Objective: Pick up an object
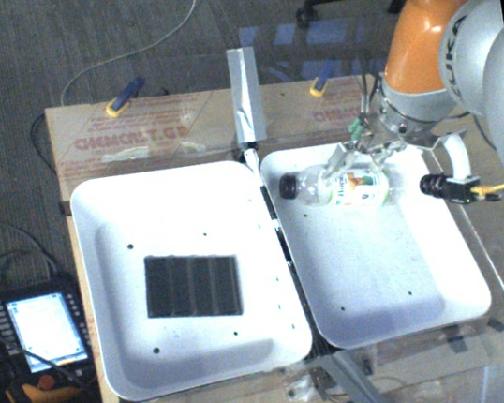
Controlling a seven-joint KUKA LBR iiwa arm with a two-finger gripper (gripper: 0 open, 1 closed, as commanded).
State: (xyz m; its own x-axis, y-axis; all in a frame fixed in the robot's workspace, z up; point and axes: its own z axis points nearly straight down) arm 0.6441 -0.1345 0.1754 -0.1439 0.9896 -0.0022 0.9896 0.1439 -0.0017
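A clear plastic bottle [330, 183] with a black cap and an orange-and-green label lies on its side at the far end of the right bin [395, 268]. Its cap points left, toward the divider between the bins. A flat black rectangular pad [192, 285] lies in the middle of the left bin [103, 219]. My gripper [364, 148] hangs over the far right part of the right bin, directly above the bottle's labelled end and very close to it. Whether it touches the bottle I cannot make out.
The grey arm with its orange band [417, 46] reaches in from the upper right over the right bin's far corner. A metal post [244, 93] stands behind the gap between the bins. A handheld screen [41, 334] lies on the floor at left.
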